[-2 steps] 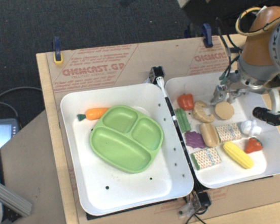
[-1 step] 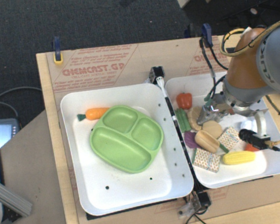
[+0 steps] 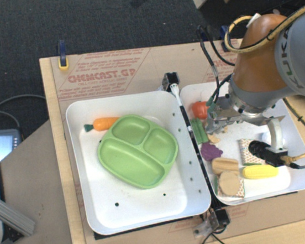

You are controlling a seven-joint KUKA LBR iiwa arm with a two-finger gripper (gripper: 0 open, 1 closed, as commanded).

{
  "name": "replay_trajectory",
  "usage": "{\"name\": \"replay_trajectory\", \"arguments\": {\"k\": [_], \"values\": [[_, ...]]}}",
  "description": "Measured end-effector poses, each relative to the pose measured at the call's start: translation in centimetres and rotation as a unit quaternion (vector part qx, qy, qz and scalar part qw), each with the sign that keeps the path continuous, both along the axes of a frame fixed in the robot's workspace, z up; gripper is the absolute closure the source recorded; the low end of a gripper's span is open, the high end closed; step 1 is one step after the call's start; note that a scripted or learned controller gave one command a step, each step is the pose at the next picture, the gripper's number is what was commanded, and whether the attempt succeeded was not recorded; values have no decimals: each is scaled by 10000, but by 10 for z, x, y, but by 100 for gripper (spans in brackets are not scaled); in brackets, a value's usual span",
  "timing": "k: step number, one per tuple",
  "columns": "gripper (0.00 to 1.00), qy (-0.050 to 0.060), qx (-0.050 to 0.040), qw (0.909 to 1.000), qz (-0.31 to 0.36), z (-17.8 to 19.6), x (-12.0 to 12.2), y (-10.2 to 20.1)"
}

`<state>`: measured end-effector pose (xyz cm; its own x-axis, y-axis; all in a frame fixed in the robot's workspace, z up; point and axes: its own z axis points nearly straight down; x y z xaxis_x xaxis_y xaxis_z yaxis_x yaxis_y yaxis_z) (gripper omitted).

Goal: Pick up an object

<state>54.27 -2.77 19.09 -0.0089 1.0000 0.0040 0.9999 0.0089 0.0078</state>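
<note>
Honestly, whether my jaws are released or clenched I cannot tell; they hang low in the right white shallow bin (image 3: 302, 180). Just beside them lie a red round tomato toy (image 3: 199, 109) and a green stick-shaped toy (image 3: 199, 131); below, a purple grape toy (image 3: 211, 151); farther, a yellow corn cob toy (image 3: 260, 172).
</note>
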Motion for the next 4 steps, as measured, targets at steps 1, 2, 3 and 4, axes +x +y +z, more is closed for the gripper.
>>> {"name": "replay_trajectory", "arguments": {"k": [1,2,3,4], "values": [[0,38,-18,10000,-45,-6,0,-6],[0,30,-32,10000,-68,-109,45,-79],[100,24,-26,10000,-51,-94,44,-75],[100,-2,-14,10000,-7,-1,59,6]]}}
